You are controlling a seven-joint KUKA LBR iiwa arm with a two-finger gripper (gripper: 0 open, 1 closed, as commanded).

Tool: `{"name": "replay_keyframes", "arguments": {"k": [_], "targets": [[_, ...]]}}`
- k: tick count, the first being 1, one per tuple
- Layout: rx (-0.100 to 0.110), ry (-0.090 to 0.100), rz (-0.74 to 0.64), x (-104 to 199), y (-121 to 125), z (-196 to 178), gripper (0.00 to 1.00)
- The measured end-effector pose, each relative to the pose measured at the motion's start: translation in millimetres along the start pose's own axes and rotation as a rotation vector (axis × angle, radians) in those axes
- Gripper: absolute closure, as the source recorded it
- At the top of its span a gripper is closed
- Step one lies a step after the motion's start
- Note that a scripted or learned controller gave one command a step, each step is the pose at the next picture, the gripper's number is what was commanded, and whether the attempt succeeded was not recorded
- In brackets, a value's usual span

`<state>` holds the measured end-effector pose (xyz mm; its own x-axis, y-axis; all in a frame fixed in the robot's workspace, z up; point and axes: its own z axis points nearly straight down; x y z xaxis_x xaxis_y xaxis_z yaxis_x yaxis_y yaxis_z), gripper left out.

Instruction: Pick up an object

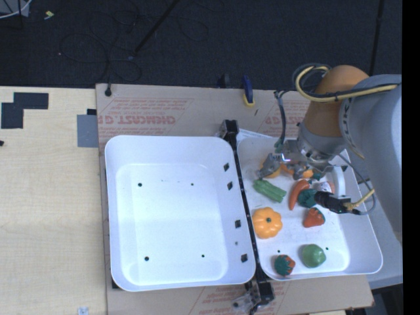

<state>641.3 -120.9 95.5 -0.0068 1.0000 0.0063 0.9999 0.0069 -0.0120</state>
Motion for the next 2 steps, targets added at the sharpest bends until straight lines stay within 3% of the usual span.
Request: {"name": "replay_keyframes", "arguments": {"k": [1, 2], "targets": [[-0.004, -0.006, 0.008, -59.0, -8.5, 8.8, 0.00], [-0.008, -0.002, 0.002, 4.8, 3.0, 8.4, 0.00]]}}
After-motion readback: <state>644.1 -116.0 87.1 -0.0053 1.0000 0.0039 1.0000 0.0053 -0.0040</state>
